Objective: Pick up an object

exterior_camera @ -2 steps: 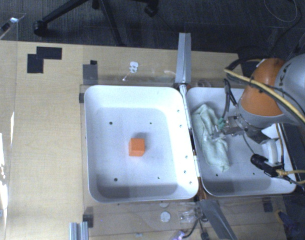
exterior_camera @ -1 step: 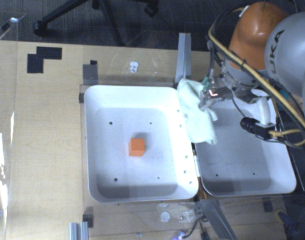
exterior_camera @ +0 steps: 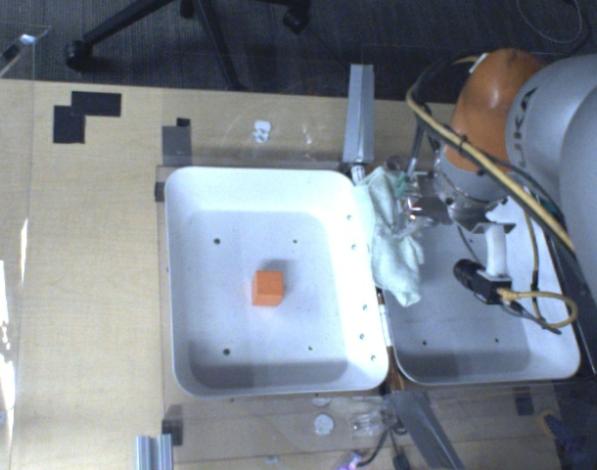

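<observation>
White cloth drapes over the bins' shared wall at nine o'clock of the tool, whose grip I cannot tell, so snagging or dragging looks likely.

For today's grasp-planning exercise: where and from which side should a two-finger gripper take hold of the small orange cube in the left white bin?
Probably from straight above, closing on two opposite flat sides of the small orange cube. It sits flat near the middle of the left white bin, apart from the walls, so both sides look free for fingers.
</observation>
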Available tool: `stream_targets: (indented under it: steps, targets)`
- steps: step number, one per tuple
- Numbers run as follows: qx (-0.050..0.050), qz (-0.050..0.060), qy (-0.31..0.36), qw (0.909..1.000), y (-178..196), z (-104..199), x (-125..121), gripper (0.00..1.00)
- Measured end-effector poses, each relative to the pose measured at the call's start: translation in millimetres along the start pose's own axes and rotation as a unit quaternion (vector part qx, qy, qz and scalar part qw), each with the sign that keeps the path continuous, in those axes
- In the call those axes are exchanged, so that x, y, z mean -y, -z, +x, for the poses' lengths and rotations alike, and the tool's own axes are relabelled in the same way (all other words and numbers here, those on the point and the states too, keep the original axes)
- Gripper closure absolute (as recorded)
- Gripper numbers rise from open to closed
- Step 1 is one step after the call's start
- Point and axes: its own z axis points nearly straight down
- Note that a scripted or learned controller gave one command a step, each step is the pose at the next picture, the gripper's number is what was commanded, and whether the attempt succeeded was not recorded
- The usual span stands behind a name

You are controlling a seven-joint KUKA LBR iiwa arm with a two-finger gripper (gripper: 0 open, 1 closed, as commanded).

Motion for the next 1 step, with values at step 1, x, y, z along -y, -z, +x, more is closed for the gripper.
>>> stream_targets:
  steps: [1]
  targets:
    - [0.000, 0.000, 0.005, 1.0000, 53.4, -17.7, 31.9, 1.00]
